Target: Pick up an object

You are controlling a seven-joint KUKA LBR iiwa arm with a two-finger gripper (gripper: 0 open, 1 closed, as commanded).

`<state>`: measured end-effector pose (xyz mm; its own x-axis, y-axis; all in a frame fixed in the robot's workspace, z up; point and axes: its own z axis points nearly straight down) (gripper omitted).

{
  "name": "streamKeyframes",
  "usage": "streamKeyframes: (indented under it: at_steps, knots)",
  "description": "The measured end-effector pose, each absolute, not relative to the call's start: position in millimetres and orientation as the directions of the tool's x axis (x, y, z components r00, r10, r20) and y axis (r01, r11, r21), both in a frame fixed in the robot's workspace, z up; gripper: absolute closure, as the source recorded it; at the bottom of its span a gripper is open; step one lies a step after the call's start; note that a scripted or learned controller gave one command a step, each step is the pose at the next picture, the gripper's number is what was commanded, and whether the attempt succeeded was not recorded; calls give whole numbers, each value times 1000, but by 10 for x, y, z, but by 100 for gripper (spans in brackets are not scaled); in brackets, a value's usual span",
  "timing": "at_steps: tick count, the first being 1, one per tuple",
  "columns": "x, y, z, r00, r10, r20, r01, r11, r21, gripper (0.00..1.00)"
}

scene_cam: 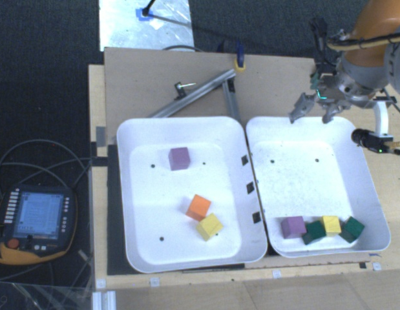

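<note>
My gripper (313, 111) hangs above the far rim of the right bin (364, 166), its two fingers spread apart and open with nothing between them. Along that bin's near wall sit a purple cube (293, 227), a dark green cube (313, 232), a yellow cube (331, 224) and another dark green cube (352, 228). The left bin (132, 173) holds a purple cube (179, 158) toward its far side, and an orange cube (198, 206) touching a yellow cube (209, 226) nearer the front.
A grey metal bar (193, 92) lies slanted on the brown board behind the left bin. A teach pendant (35, 221) with cables rests off the bench to the left. Black clips (250, 187) mark the seam between the bins.
</note>
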<state>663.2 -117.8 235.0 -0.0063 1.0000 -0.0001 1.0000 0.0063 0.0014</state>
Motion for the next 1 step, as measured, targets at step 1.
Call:
streamKeyframes:
  at_steps: [1]
  knots:
    - [6632,-1181,2351,-6,1000,-1,1000,6,1,0]
